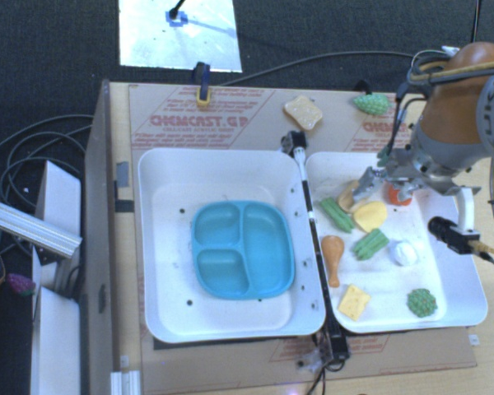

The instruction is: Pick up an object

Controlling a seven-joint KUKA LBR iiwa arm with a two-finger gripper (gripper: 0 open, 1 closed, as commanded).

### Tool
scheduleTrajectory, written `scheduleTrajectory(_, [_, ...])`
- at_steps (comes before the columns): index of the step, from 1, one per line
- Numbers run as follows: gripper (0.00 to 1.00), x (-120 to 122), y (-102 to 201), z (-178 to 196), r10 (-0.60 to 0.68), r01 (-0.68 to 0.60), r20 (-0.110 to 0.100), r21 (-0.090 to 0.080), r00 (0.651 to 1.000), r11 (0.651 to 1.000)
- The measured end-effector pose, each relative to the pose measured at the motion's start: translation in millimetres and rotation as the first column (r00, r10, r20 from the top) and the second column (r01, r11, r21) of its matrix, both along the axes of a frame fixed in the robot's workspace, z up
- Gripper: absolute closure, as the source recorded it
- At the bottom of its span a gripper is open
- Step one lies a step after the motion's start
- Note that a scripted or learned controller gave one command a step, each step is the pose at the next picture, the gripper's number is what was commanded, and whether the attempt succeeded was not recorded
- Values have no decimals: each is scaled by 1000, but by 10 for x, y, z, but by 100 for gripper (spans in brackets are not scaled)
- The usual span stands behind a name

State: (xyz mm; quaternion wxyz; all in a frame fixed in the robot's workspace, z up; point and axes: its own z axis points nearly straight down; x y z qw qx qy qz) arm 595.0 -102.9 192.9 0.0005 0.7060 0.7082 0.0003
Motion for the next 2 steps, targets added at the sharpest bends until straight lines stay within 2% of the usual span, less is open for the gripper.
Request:
scheduleTrajectory(1, [0, -506, -4, -952, -3, 3, -2, 0, 1000, 1000])
scheduleTrajectory(2, [0, -12, -294, -1040, 0, 0, 11, -4, 1000, 1000])
